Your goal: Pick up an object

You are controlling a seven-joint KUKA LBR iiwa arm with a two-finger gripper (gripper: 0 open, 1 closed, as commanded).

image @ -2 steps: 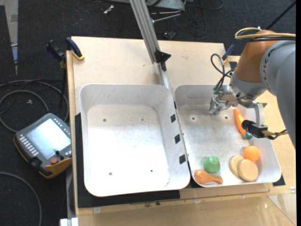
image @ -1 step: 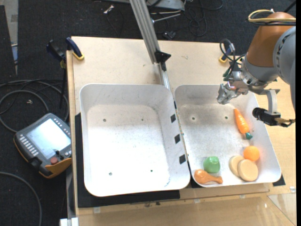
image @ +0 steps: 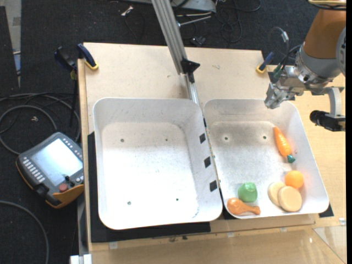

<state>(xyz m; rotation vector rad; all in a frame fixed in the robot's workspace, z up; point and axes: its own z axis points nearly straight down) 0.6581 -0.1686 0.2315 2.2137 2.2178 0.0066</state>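
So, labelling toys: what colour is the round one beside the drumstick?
Green, in the camera view.

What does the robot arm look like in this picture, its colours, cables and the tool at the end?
The arm comes in from the right edge: a rounded orange band above a light grey wrist. Thin dark cables loop out beside the wrist, one arching over its top. The tool at the end is a small grey metal piece, blurry here. A white bracket with a black knob-like part sits just under the wrist.

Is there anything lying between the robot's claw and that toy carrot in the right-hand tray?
No. In the camera view the gripper hovers over the right bin's far rim, and only bare white bin floor separates it from the carrot.
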